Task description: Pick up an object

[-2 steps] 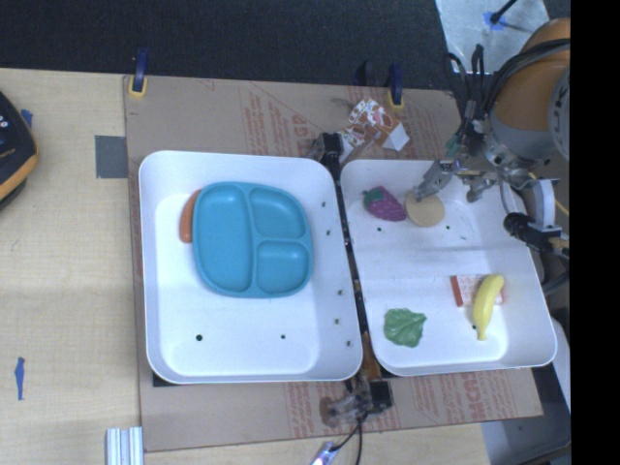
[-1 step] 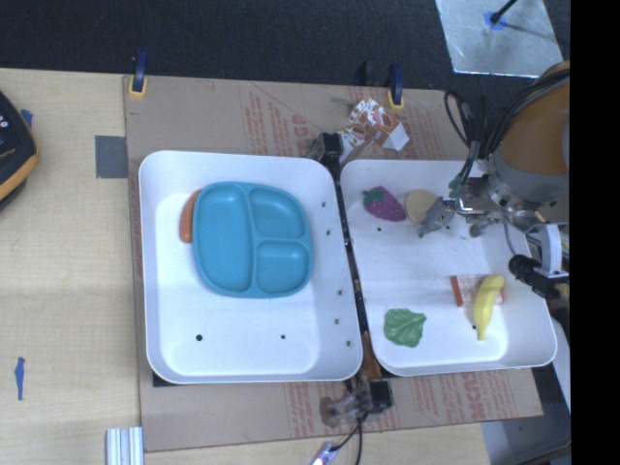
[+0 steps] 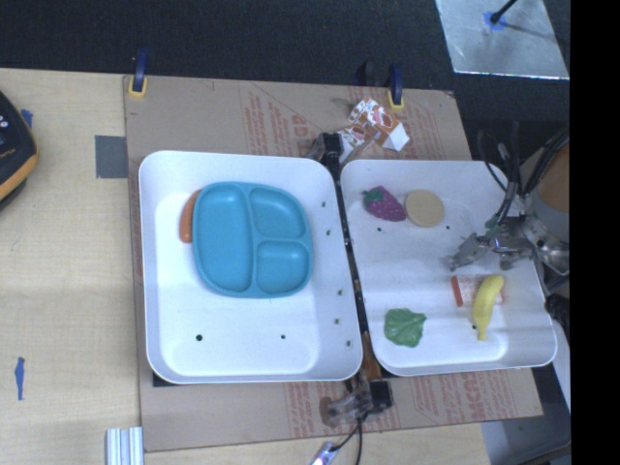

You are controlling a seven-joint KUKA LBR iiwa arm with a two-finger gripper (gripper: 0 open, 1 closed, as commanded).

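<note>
The pick is not done yet, as far as I can judge. The grey two-finger gripper (image 3: pixel 467 254) is low inside the right shallow white bin (image 3: pixel 436 358), near its right wall, and its fingers stand apart with nothing between them. The nearest things are a small red stick (image 3: pixel 456 291) and a yellow toy banana (image 3: pixel 485 303), just below the gripper, so closing and lifting are still left. In the same bin lie a purple toy grape bunch (image 3: pixel 385 204), a tan round disc (image 3: pixel 424 207) and a green leafy toy (image 3: pixel 405 326). The left white bin (image 3: pixel 242 356) holds a blue divided plastic plate (image 3: pixel 253 239) (an orange piece (image 3: pixel 185 218) shows at its left edge).
</note>
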